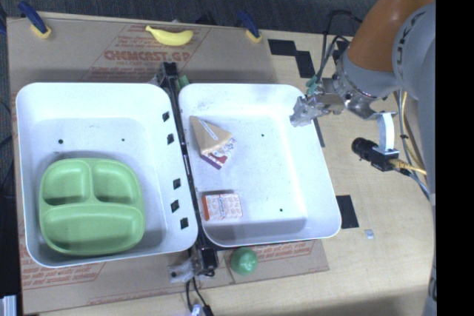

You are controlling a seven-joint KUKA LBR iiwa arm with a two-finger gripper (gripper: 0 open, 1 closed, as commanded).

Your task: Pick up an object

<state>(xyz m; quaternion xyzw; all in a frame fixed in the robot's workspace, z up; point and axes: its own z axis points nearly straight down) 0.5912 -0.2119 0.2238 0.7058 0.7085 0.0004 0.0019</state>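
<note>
The gripper [302, 113] hung over the right bin [315, 181] rim; finger state could not be determined. The small carton [221, 206] looked light, rigid; grasp across its short sides.

Two bins [244, 96]: smooth white plastic, faintly speckled. Divided tray [90, 205]: matt green plastic. Sheet [215, 48] beneath: brown printed cardboard. Worktop [385, 233]: pale wood-look laminate. Small box [222, 206] and wedge packet [212, 140]: printed card. Ball [243, 260]: glossy green. Arm shell [385, 26]: glossy orange.
</note>
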